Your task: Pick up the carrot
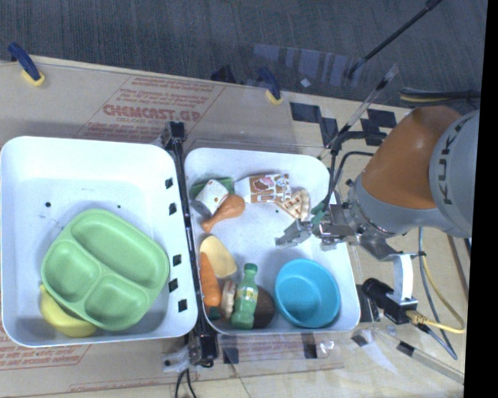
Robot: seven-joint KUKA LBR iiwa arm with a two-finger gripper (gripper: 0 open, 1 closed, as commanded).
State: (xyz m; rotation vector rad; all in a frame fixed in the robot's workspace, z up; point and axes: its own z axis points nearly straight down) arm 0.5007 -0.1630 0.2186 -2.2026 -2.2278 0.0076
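The carrot (209,281) is a short orange stick lying along the left wall of the right bin (260,163), near the front. A tan slice (218,254) touches its far end and a green bottle (245,299) lies just to its right. My gripper (299,231) hovers over the middle-right of the same bin, well to the right of and behind the carrot. Its fingers look open, with nothing between them.
Beside the carrot's area sit a blue bowl (308,292), a brown item (264,308), a toy drumstick (223,210), a white-green item (209,191) and a snack packet (276,191). The left bin (32,164) holds a green compartment plate (106,269) over a yellow object (63,318).
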